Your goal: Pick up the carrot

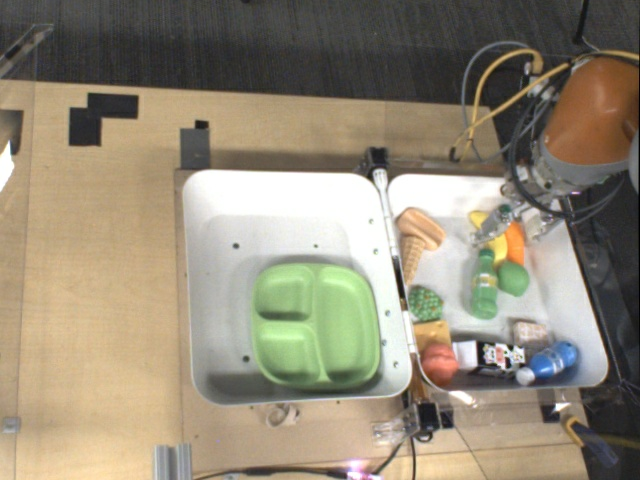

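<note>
Two shallow white bins sit side by side on the wooden bench point(100, 298), the left bin point(215, 218) at the frame's centre and the right bin point(590, 318) toward its right edge. The arm point(590, 118) comes in from the upper right, its orange band bulking over the far corner of the right bin, with cables looping up and to the left of it; the wrist points down and leftward into the bin's upper part. The gripper point(508, 223) hangs low over the clutter there, its metal fingers right beside the carrot point(515, 245), but whether they are spread or pressed together cannot be told at this angle, and nothing visibly sits between them. The carrot lies in the upper middle of the right bin, a short orange piece with its long axis running roughly up and down the frame, its upper end tucked under the gripper and its lower end touching a round green ball point(514, 279). Just left of it stands a green bottle point(484, 286), also aligned up and down, and a yellow piece point(480, 219) shows beside the gripper's left. Further left lie a croissant point(420, 228) and an ice-cream cone point(411, 258), with a green dotted item point(424, 302) below. Along the bin's bottom edge rest a red apple point(439, 362), a dark packet point(492, 355) and a blue bottle point(552, 360). The left bin holds a green divided tray point(316, 320).
</note>
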`<action>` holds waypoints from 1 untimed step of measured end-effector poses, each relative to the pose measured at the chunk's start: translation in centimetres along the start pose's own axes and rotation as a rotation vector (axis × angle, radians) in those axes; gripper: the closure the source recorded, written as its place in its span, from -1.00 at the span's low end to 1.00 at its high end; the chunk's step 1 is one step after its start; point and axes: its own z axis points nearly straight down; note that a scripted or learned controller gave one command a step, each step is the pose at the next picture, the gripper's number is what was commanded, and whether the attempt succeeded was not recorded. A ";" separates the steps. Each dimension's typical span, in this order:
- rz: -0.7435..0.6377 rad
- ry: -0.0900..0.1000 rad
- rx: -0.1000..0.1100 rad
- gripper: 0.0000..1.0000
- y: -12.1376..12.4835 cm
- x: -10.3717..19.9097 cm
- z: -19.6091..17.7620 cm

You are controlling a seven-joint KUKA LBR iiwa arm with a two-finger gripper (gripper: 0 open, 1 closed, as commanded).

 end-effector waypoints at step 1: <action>0.006 -0.004 0.002 1.00 -0.2 0.0 -1.5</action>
